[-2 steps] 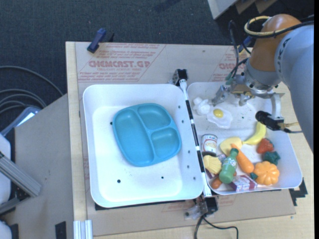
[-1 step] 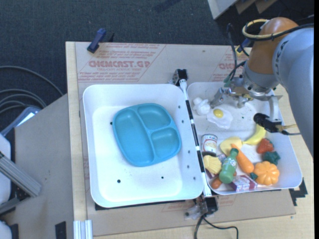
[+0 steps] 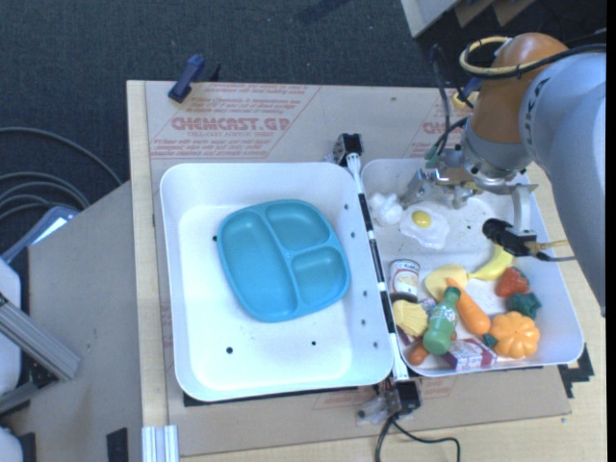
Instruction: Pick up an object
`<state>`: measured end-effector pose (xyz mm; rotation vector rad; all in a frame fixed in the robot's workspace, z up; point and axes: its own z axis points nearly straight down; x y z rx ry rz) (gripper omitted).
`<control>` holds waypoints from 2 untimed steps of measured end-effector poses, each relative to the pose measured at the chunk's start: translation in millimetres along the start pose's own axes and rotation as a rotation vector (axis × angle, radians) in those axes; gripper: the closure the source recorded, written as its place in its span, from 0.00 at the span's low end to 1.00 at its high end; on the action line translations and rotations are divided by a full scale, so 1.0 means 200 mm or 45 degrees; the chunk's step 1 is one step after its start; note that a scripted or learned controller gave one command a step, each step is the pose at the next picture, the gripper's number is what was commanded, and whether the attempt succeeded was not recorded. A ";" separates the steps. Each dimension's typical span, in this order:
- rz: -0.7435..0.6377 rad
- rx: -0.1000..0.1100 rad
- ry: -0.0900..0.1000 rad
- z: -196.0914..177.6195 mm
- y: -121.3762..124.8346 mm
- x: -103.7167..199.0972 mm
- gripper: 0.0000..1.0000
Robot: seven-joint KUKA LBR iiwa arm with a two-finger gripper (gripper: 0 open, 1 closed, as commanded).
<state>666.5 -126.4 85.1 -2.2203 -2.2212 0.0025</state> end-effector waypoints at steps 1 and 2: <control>0.000 0.001 0.000 0.00 0.00 0.03 0.00; 0.000 0.001 -0.001 0.00 0.00 0.03 0.00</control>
